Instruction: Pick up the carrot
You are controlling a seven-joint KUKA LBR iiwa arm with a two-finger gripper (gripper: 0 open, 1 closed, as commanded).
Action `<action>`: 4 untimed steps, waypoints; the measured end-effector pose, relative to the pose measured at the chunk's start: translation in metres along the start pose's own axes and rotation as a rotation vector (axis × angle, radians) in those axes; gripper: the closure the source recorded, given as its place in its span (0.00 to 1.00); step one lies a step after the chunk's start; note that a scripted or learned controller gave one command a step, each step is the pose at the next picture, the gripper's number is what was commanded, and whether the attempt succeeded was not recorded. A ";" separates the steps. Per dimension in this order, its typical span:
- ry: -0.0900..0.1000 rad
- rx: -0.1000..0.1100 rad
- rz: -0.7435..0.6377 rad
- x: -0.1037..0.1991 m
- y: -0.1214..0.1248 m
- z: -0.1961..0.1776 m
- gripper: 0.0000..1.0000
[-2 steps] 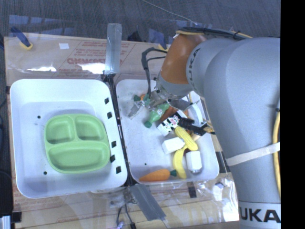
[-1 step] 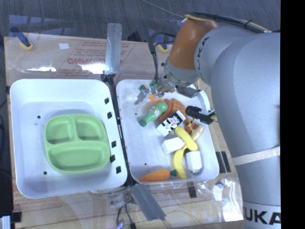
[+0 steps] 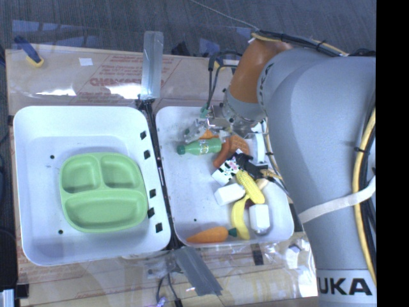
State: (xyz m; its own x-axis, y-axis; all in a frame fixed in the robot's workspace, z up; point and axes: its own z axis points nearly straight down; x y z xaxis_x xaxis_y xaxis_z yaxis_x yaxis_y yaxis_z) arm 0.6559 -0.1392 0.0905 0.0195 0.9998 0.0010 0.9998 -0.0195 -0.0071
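Carrot (image 3: 209, 235): I read it as an orange taper with a small green stub at its right end, lying flat and nearly level along the front wall of the right bin, at about 6 o'clock in that bin. Surface looks smooth, like a toy.
Carrot neighbours: its green end sits just beside the lower tip of a yellow banana (image 3: 239, 217); a white block (image 3: 259, 217) lies right of that banana.
Pincer (image 3: 206, 128): I see it low over the 12 o'clock part of the right bin, among small clutter. I cannot tell how it stands; nothing of the carrot is in it, and the carrot is well apart from it.
Arm (image 3: 319, 126): grey bulk with the orange band (image 3: 252, 69) covers the bin's 3 o'clock side.
Right bin (image 3: 185, 190): a green bottle (image 3: 201, 148) lies on its side near the pincer; a second banana (image 3: 250, 185) and a white piece (image 3: 228, 194) sit mid-bin.
Left bin (image 3: 38, 126): holds a green divided plate (image 3: 102, 192), centred.
Counter (image 3: 96, 75): cardboard under clear sheeting at 12 o'clock.
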 end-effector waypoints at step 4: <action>0.000 0.007 -0.018 0.004 0.000 -0.021 0.00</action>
State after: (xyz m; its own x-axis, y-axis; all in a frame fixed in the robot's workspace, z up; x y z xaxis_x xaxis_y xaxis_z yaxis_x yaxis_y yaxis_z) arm 0.6564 -0.1350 0.1110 0.0014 1.0000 0.0012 0.9999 -0.0013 -0.0140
